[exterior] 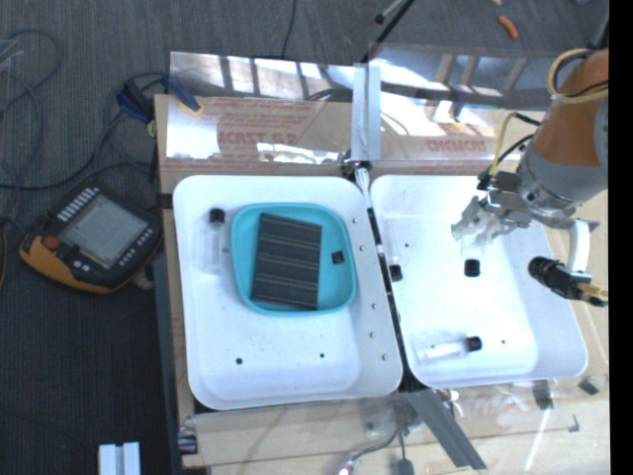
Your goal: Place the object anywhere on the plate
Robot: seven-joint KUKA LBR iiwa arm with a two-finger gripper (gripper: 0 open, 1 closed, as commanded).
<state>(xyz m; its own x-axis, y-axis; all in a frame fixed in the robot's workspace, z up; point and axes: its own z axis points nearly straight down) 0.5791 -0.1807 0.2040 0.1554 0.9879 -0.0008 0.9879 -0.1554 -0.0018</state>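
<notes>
Gripper (476,228) above right bin (554,359), over small black object (473,266).

Bench surroundings and stray bin items

A teach pendant (91,238) lies on the dark carpet left of the bins, cables near it. A cardboard sheet (287,132) stands behind the left bin (287,374); a clear black-capped vial (215,236) lies inside near its left wall.

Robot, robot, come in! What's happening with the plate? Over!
Gripper above right white bin. Teal square plate in left bin, dark ribbed block on it. Small black-capped clear vial lies loose.
</notes>
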